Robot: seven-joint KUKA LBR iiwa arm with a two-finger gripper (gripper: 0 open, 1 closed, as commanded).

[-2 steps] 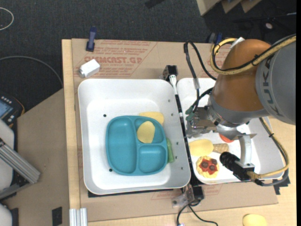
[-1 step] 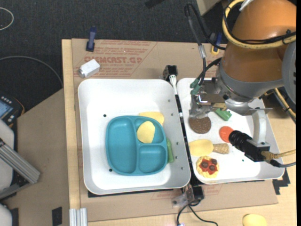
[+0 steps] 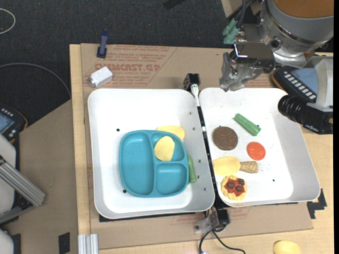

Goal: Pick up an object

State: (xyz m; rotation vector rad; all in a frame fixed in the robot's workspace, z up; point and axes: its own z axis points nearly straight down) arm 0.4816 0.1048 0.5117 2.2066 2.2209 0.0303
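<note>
Hovering at the upper edge of the right bin (image 3: pixel 296 192), the gripper (image 3: pixel 231 82) seems open and empty, so it should move down-frame over the green block (image 3: pixel 247 124) near the frame's centre-right, align the fingers across it, then descend straight.

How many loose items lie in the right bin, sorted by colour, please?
Green: 1, the green stick
Brown: 1, the brown disc
Red: 1, the red disc
Yellow: 1, the yellow piece
Tan: 1, the tan piece
Red and yellow: 1, the pizza toy
Total: 6
</note>
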